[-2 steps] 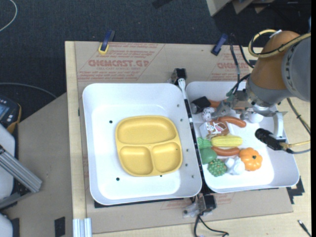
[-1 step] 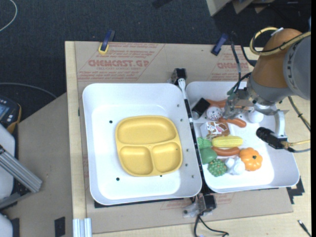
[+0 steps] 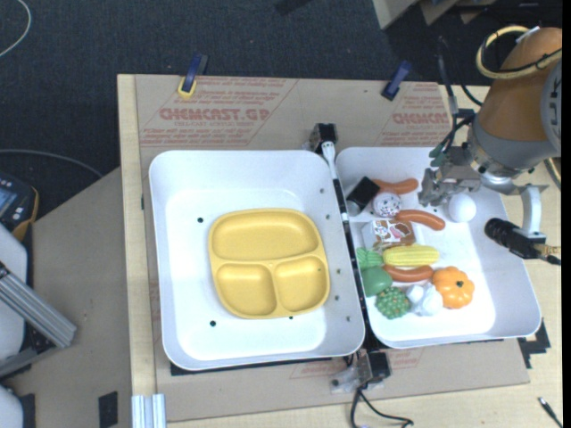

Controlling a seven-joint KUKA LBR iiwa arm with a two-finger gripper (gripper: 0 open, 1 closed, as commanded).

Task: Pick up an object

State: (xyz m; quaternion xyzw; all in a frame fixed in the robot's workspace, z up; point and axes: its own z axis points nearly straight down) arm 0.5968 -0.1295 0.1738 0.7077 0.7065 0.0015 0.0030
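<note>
Near right bin's (image 3: pixel 517 315) rim, perhaps: gripper (image 3: pixel 434 188).

yellow tray (image 3: pixel 268 261) (three compartments) | left bin (image 3: pixel 178 239) | blue clamps (image 3: pixel 191 74)

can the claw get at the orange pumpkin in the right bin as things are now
Probably yes. The orange pumpkin lies at the near edge of the food pile in the right bin, uncovered from above. The claw hovers over the same bin, farther back, with only corn and sausages beside the pumpkin.
</note>
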